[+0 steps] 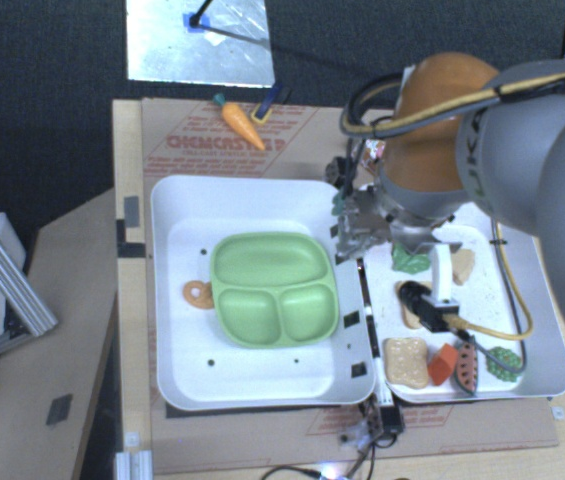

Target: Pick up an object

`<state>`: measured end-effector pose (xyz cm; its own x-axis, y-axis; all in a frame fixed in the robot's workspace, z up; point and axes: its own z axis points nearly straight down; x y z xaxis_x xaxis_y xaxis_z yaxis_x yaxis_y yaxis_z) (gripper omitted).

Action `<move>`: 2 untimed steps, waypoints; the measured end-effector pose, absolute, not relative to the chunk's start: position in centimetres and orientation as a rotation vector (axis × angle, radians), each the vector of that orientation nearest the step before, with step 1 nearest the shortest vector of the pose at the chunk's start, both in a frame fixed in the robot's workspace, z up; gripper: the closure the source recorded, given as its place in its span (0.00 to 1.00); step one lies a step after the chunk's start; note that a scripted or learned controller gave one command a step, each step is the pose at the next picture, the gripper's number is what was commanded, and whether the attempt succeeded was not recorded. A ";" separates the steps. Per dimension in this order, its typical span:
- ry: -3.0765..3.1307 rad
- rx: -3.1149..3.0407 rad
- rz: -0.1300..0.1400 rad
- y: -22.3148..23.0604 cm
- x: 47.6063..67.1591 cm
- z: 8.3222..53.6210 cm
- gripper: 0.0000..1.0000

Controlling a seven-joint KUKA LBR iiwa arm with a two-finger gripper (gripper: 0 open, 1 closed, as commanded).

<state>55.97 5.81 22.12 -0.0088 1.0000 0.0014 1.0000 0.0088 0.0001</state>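
Note:
My gripper (350, 230) hangs under the grey arm and orange wrist band, low over the divider between the two bins, at the right rim of the left bin (177, 368). Nothing shows held in it. The right bin (552, 368) holds toy foods: a green leafy piece (410, 260) just right of the gripper, a beige piece (462, 265), a slice of toast (407, 361), a small red piece (443, 363), a watermelon slice (466, 365) and a green spotted piece (503, 363). The arm hides the bin's far part.
A green divided plate (272, 288) lies in the left bin with a small orange ring (198, 294) beside it. A toy carrot (242, 125) lies on the cardboard behind the bins, near a foil sheet (199, 28). A metal frame (2, 278) stands at far left.

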 end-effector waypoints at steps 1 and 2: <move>-2.230 -2.209 -0.001 10.7 52.8 22.1 1.00; -2.229 -2.214 -0.001 11.3 53.8 21.5 1.00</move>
<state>53.75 11.31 21.45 -0.0064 1.0000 0.0005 1.0000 0.0064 0.0007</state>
